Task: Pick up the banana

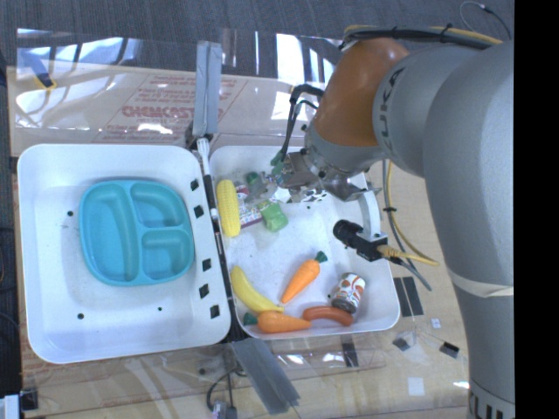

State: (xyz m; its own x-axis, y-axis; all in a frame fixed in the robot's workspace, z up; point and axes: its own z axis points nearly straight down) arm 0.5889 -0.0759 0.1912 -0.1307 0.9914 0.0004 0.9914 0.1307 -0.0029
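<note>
the grey arm with the orange band reaches in from the right, and its two-finger gripper (pixel 293 175) hangs over the far part of the right shallow white bin (pixel 377 321); i cannot tell its state. the curved yellow banana (pixel 250 292) lies at the near left side of this bin, well apart from the gripper, touching an orange carrot (pixel 281 322). a yellow corn cob (pixel 228 208) and a small green block (pixel 274 218) lie near the gripper. a blue divided plastic tray (pixel 137 232) sits in the left white bin (pixel 44 321).
</note>
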